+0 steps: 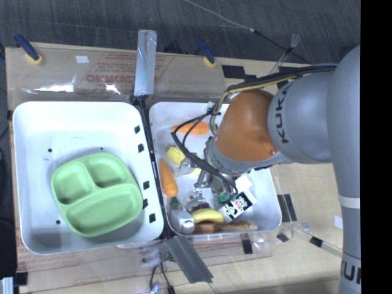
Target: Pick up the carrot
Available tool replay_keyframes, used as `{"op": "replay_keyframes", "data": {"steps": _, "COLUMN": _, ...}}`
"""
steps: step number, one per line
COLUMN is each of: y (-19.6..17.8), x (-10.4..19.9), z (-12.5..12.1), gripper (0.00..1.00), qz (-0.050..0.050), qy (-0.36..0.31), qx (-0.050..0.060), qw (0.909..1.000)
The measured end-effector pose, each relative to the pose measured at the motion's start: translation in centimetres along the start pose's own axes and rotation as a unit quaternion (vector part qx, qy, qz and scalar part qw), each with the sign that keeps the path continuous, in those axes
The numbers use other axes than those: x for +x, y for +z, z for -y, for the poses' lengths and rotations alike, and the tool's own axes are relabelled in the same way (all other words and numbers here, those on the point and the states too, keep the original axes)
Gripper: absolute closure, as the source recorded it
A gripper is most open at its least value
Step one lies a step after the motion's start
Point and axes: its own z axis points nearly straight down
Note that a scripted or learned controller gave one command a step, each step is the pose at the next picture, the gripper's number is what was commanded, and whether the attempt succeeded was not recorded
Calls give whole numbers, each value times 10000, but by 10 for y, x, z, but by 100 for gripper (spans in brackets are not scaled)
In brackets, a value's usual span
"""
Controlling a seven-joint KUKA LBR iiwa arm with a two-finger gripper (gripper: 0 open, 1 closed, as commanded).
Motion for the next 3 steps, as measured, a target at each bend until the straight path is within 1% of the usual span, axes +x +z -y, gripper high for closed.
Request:
{"op": "replay_keyframes", "data": {"steps": 1, "y": -10, "x": -2, "z": -1, "gripper": 100, "qz": 14, "qy": -42, "qx": 1, "qw": 10000}}
{"op": "replay_keyframes", "data": {"steps": 2, "y": -21, "x": -3, "z": -3, "gripper": 100, "qz": 27, "qy": -89, "qx": 3, "qw": 10000}}
{"op": "replay_keyframes", "data": {"steps": 3, "y": -91, "x": 10, "z": -109, "gripper": 100, "qz": 3, "qy": 646, "qx": -23, "qw": 9979}}
